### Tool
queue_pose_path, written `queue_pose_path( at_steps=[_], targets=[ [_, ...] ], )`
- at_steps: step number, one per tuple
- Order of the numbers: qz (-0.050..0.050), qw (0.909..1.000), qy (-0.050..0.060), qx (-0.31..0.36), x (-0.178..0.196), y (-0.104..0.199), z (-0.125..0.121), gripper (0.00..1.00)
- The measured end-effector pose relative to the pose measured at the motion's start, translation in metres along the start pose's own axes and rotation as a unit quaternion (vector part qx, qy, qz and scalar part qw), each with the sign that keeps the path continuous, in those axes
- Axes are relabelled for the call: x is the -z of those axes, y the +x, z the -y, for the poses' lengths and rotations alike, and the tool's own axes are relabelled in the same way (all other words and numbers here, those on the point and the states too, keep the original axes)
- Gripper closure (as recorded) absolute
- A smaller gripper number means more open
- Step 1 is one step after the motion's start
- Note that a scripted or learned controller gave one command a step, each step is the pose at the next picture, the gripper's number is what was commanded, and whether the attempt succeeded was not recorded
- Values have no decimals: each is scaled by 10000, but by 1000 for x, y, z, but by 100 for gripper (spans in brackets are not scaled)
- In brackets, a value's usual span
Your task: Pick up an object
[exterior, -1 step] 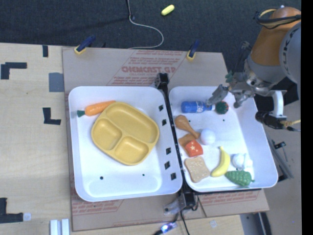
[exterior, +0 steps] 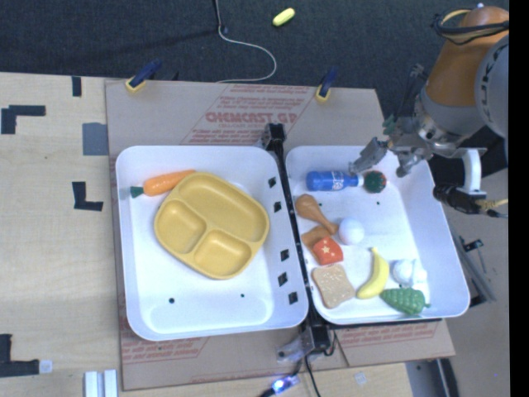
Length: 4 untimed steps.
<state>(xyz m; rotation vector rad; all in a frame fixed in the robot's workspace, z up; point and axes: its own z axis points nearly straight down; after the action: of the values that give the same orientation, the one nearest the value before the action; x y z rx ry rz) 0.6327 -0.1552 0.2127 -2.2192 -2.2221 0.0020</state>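
My gripper point(exterior: 385, 160) hangs over the back of the right bin point(exterior: 436, 222), open, its two grey fingers point(exterior: 364, 156) spread wide with nothing held between them. Just below and between them lies a small dark green ball with a red spot point(exterior: 376, 181). A blue bottle point(exterior: 332, 180) lies on its side just left of that ball. Further forward in the same bin are a chicken drumstick point(exterior: 314, 211), a white ball point(exterior: 352, 232), a red block point(exterior: 327, 251), a toast slice point(exterior: 333, 285), a banana point(exterior: 374, 275) and a green leafy piece point(exterior: 405, 300).
The left bin point(exterior: 140, 288) holds a yellow divided plate point(exterior: 212, 223) and a carrot point(exterior: 165, 183) behind it. A black divider point(exterior: 285, 222) joins the two bins. The arm's orange band point(exterior: 463, 56) stands above the right bin's back right corner.
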Motion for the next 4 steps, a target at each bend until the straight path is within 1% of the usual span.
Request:
queue_pose_path(
  at_steps=[1,2,3,4],
  targets=[
    [3,10000,19,-2,-45,-5,2,0],
    [0,10000,28,2,-104,5,-1,0],
    [11,10000,7,5,-130,5,-1,0],
    [9,10000,-1,12,-118,6,-1,100]
  ],
)
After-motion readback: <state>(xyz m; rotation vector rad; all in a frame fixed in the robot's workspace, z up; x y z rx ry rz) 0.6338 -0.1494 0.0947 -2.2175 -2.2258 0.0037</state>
